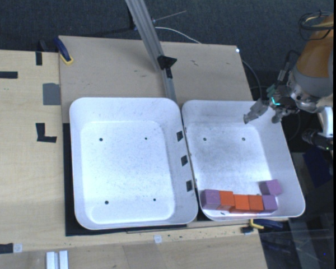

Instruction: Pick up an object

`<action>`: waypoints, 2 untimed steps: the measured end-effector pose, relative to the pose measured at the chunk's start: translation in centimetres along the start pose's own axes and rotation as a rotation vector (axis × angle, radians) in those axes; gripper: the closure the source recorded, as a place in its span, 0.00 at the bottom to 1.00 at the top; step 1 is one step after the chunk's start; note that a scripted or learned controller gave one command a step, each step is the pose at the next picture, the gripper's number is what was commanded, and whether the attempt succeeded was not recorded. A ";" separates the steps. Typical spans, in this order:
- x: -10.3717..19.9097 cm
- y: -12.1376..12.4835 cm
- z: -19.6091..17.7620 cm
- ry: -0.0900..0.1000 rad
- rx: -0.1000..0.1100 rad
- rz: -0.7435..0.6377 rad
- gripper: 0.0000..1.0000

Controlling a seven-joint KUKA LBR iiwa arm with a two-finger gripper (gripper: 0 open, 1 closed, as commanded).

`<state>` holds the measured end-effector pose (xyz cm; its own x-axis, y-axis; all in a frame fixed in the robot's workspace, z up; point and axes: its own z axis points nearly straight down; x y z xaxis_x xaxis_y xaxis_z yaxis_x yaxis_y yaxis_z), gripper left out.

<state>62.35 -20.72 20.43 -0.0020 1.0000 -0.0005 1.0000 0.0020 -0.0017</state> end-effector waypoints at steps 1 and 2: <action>5.7 -2.3 7.1 0.004 0.008 -0.002 0.00; 12.4 0.1 7.9 0.004 0.000 -0.006 0.00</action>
